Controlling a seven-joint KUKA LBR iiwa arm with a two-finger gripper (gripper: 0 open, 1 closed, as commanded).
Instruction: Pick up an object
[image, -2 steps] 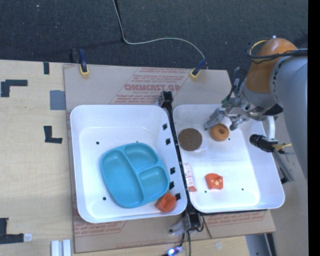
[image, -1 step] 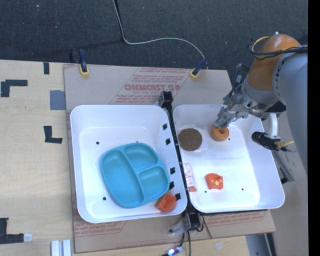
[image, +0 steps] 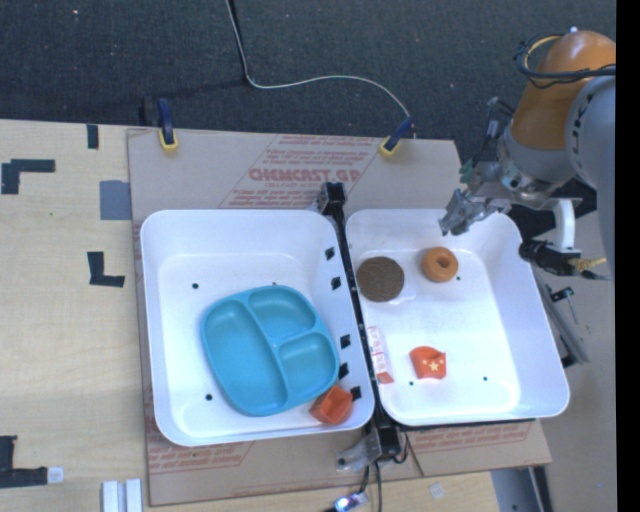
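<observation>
Above the right white bin's (image: 500, 330) far corner, the end effector (image: 457, 222) hovers, its opening impossible to tell; next it must descend onto the small brown ring-shaped doughnut (image: 439, 264).

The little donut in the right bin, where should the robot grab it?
Probably across the donut's outer rim, coming straight down from above. It lies flat on the right bin's floor with open space around it, and the gripper hovers just beyond it.

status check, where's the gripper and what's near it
Gripper above far edge of right bin, holding nothing visible. Doughnut just below it, brown disc beside. Nothing in the way.
</observation>
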